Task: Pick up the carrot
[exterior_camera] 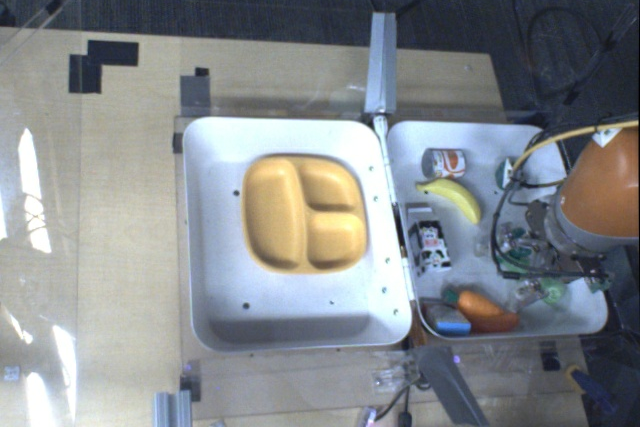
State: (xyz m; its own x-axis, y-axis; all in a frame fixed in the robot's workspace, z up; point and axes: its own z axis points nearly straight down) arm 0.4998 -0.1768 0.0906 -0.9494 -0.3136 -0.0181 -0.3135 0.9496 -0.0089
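The carrot (483, 309) lies in the right bin (470, 137), down in its near left corner, its length running left to right with the green top toward the bin's left wall. A small blue object (452, 326) sits touching its near side, and the bin's near wall is close behind both. Farther back in the same bin are a banana (452, 199), a small can (445, 162) on its side, and a black-and-white packet (428, 246). The left bin (200, 215) bears a yellow divided tray (303, 213).

The gripper (545, 277) hangs over the right side of the right bin, just right of the carrot and apart from it. Cables and the wrist hide how it stands, so I cannot tell how far open it is, and nothing can be seen in its hold.

To do this step well, the arm likely needs to shift left and toward the near wall, then come down over the carrot's thick orange middle, closing across its narrow width rather than along its length. The main risks are catching the blue object in the same grasp and knocking against the near wall in that tight corner.
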